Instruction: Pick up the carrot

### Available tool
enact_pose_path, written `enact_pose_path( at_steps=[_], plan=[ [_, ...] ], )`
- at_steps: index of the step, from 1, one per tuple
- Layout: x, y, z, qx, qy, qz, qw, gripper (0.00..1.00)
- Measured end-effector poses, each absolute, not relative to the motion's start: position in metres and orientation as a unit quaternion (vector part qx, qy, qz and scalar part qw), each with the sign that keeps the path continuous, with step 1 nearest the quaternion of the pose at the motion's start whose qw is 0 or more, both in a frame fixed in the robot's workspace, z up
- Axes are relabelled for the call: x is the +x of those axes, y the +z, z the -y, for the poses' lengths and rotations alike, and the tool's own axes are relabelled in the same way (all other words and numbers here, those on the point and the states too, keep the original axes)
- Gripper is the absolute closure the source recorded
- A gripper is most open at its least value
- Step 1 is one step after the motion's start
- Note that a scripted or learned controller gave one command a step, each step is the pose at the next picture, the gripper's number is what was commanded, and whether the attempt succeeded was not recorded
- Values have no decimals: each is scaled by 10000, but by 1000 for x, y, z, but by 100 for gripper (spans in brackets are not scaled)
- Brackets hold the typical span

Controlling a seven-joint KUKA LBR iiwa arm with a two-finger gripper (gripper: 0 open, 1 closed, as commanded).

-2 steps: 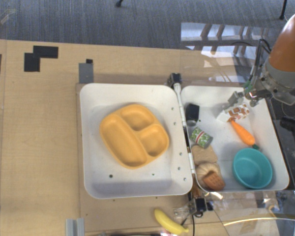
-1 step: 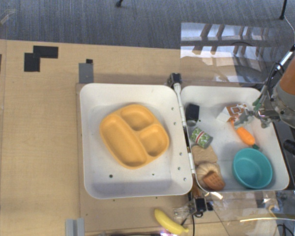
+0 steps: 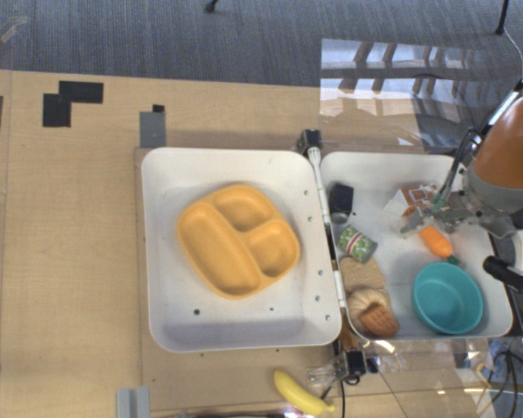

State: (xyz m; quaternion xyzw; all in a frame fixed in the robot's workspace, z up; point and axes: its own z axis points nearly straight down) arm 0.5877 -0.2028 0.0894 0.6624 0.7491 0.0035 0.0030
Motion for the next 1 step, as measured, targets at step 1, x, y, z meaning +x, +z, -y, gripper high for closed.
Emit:
enact_pose_path(
  at_steps=[1],
  plan=[
    [590, 102, 202, 6615, 49, -7499, 52, 100]
  ],
)
